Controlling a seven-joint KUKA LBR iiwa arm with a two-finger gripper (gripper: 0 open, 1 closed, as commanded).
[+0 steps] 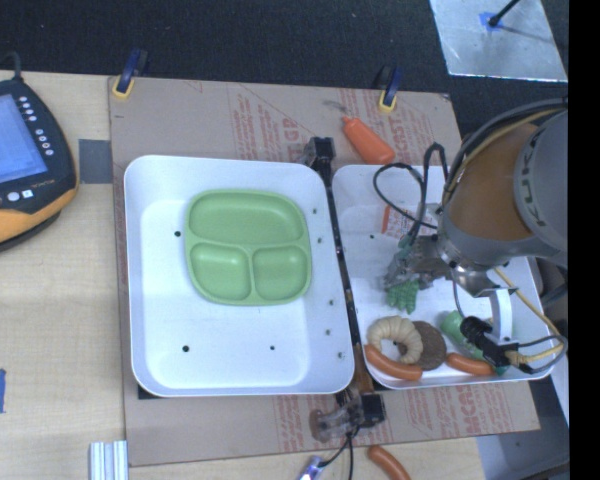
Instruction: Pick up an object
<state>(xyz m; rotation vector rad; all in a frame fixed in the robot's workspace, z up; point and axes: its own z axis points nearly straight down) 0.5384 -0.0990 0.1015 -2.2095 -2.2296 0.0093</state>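
2 shallow white bins sit side by side on the table [60, 348], clamped over a brown cardboard sheet [280, 118], probably to keep them from sliding as the arm works. The left bin [160, 368] carries a green divided plate [248, 244] set flat in its upper half. The grey arm [500, 203] with its orange band reaches into the right bin [365, 193], its bulk covering much of that bin. The hand [412, 268] hangs low over a small green leafy toy [400, 295]; whether it is spread or pinching cannot be told from here. Toy foods crowd the right bin's near edge: a tan ring-shaped bun [395, 336], a sausage [392, 365] touching it, a brown disc [432, 346], a green piece [452, 323] and a second sausage [468, 364]. Black cables [405, 183] loop beside the wrist and could snag. Outside the bins lie an orange carrot [368, 141] and a teach pendant [15, 163] at far left.
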